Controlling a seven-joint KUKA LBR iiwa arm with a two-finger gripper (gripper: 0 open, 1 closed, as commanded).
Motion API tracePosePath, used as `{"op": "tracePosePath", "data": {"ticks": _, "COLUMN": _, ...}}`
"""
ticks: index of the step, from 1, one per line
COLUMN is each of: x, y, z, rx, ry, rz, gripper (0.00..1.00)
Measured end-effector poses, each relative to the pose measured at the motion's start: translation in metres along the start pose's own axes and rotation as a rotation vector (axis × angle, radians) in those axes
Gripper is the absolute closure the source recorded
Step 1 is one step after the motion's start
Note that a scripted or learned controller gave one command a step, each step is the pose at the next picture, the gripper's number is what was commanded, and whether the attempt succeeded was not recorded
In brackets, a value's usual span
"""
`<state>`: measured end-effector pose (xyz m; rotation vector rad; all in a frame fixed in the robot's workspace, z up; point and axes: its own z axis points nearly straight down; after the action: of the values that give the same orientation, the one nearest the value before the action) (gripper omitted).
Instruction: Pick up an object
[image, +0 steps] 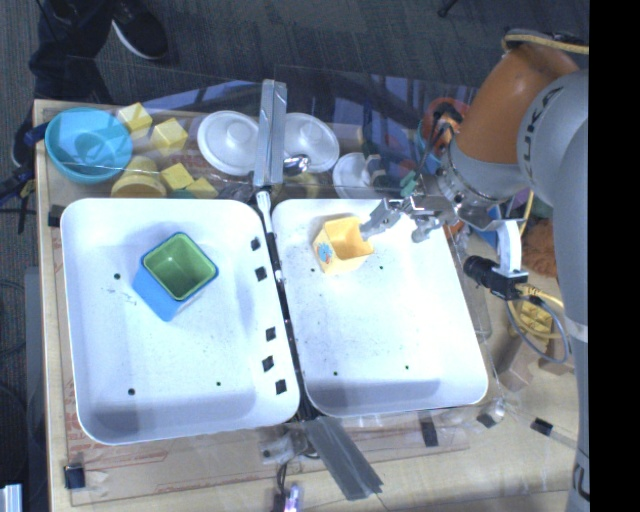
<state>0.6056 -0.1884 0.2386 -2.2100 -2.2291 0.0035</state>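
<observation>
A yellow cup (341, 245) lies on its side near the back left corner of the right bin (400, 340). My gripper (400, 222) hovers just to the right of it, open, with nothing between its fingers. The left fingertip (374, 221) is close to the cup's right rim. In the left bin (130, 370) a green square cup (179, 265) sits on top of a blue block (158, 295).
Behind the bins stand a blue bowl (88, 143), several yellow blocks (168, 133), a yellow ring-shaped cup (138, 182) and two white bowls (229, 140). Cables and clutter crowd the back right by the arm. A row of small black clips runs along the divider between the bins.
</observation>
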Motion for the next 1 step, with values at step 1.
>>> {"op": "tracePosePath", "data": {"ticks": 1, "x": -0.0193, "y": 0.0519, "z": 0.0399, "rx": 0.000, "ry": 0.000, "rz": 0.026, "gripper": 0.00}}
